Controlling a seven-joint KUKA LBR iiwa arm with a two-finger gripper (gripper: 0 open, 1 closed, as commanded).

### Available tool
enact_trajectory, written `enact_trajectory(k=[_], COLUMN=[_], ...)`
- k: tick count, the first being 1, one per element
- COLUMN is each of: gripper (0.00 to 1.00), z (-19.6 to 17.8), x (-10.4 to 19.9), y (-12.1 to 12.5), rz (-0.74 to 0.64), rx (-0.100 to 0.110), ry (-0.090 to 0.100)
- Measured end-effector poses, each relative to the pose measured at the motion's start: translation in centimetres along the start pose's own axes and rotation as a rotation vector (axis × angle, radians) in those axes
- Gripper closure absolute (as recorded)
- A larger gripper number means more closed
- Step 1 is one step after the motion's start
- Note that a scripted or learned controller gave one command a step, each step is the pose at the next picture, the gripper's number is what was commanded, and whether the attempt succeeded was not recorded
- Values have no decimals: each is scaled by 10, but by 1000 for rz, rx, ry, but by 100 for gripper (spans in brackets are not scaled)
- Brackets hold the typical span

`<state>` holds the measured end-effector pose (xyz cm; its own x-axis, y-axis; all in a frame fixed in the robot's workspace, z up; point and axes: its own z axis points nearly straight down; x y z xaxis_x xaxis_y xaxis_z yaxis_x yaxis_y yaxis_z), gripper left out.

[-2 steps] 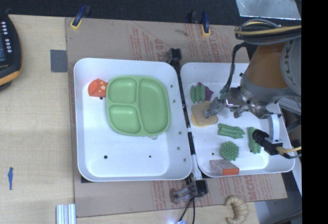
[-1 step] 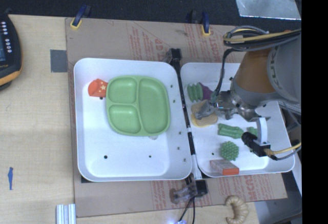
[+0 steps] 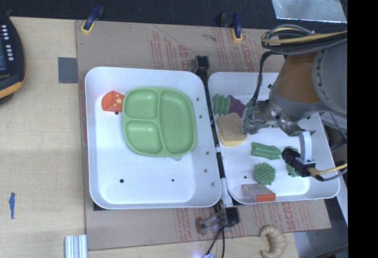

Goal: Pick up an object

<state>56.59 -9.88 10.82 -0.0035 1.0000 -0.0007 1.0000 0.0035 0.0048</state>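
Brown board clamped over a pale wooden desk carries the two white bins, with dark floor beyond at 12 o'clock. In the right bin, the likeliest target is the yellow sponge-like block lying against the bin's 9 o'clock wall, and the tool sits right at that block's 3 o'clock edge, touching or just above it. Whether the tool is spread or pressed together I cannot tell, since the wrist and orange band hide its tips from this angle, so no grasp can be claimed. By my reading the step in hand is the descent onto the block, before any lift. Around it lie a green ribbed piece and a purple scrap at 12 o'clock, a green elongated toy at 4 o'clock, a round green knobbly ball at 5 o'clock, and a red-and-grey block near the bin's 6 o'clock rim. The left bin holds a green divided plate with a red item at its 9 o'clock. Next comes a firm close centred on the block, then a straight lift clear of the wall.
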Motion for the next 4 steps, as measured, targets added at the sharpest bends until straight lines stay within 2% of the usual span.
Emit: enact_trajectory(k=[1,2,3,4], gripper=[0,0,100,0], z=[1,17,5,6], x=[0,-6,-7,-7], y=[-1,73,71,71], rz=[-1,-3,-5,-7], rx=[2,2,8,9], ry=[0,0,0,0])
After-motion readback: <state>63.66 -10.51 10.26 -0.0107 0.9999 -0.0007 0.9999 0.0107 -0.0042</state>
